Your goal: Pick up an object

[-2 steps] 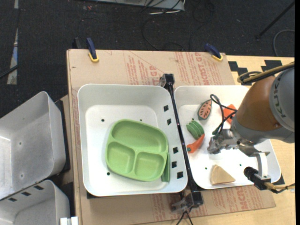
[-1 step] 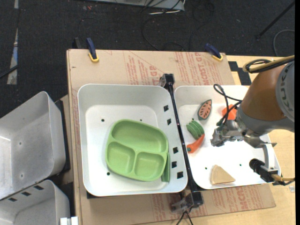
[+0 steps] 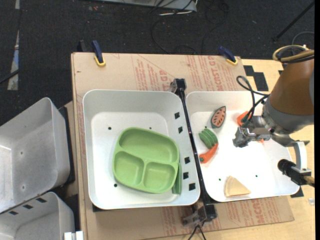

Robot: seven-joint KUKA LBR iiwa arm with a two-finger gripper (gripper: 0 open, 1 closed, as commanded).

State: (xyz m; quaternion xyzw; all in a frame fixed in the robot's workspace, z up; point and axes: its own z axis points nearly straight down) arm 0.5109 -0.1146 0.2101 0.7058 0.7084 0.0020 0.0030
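The green divided plate [image 3: 146, 160] fills much of the left bin [image 3: 95, 104]. In the right bin [image 3: 270, 196], carrot [image 3: 208, 144], watermelon slice [image 3: 218, 116] and sandwich wedge [image 3: 235, 187] lie apart. Whether the jaws of the gripper [image 3: 242, 137] are open cannot be told.

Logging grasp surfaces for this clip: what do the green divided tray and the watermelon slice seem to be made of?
Green divided tray: probably moulded plastic, matte to satin; uniform colour, rounded compartment walls. Watermelon slice: looks like a toy, likely plastic or rubber, with flat red face, dark seeds and green rind; too small to tell which.
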